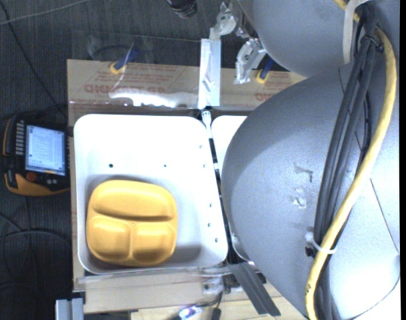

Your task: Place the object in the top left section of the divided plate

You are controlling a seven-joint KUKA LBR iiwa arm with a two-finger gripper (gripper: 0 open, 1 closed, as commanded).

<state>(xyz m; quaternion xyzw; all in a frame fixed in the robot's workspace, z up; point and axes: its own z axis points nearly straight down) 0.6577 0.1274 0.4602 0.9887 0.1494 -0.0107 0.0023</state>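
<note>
**Divided plate in left bin, arm looming over right**

Lying in the near-left corner of the left white bin (189, 129): yellow divided plate (131, 222), three sections up. Covering most of the right bin (224, 129): grey KUKA arm (303, 179), yellow cable (349, 179) running along it. Sitting left of the bins: teach pendant (36, 155). Gripper state: cannot tell.

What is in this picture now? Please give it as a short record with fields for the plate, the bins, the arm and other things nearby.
plate: yellow divided plate, three sections, lying in the lower part of the left bin
plate contents: nothing seen in any section
left bin: white bin, shallow
right bin: second white bin, mostly hidden by the arm
arm: grey arm, covering the right side of the view
nearby: handheld controller with lit screen, on the floor left of the bench
</note>
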